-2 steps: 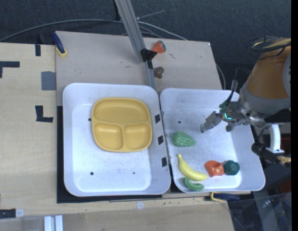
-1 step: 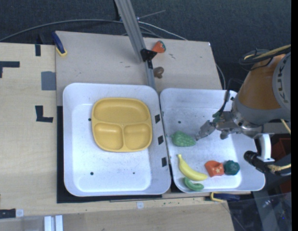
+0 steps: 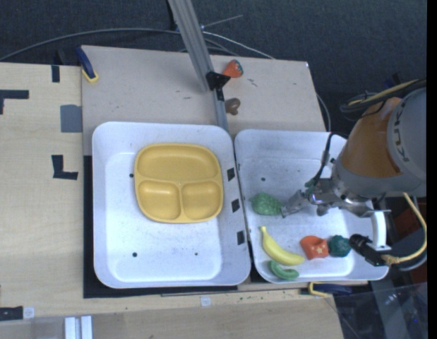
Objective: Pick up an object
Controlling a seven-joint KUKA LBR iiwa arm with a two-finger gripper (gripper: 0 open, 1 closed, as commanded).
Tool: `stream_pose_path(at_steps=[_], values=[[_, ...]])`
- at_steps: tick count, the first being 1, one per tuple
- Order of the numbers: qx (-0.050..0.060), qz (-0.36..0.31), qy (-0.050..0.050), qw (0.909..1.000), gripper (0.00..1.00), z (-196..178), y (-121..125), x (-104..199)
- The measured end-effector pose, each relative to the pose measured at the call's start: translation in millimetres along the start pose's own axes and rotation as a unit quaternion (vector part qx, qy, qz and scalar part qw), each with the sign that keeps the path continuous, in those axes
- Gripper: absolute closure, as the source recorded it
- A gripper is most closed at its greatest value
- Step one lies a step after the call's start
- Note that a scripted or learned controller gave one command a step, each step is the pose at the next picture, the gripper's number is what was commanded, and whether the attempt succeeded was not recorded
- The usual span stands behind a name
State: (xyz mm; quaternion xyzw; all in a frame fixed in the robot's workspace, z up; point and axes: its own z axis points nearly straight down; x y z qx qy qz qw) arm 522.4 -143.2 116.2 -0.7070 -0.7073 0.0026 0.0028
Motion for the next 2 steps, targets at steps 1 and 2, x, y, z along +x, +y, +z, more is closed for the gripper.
stream_pose_path(at_steps=[1, 2], values=[[-0.003, 0.000, -0.001, 1.0000, 0.00, 27.7, 0.2, 0.1], [-0.004, -0.001, 0.000, 1.0000, 1.00, 16.9, 0.3, 0.7]])
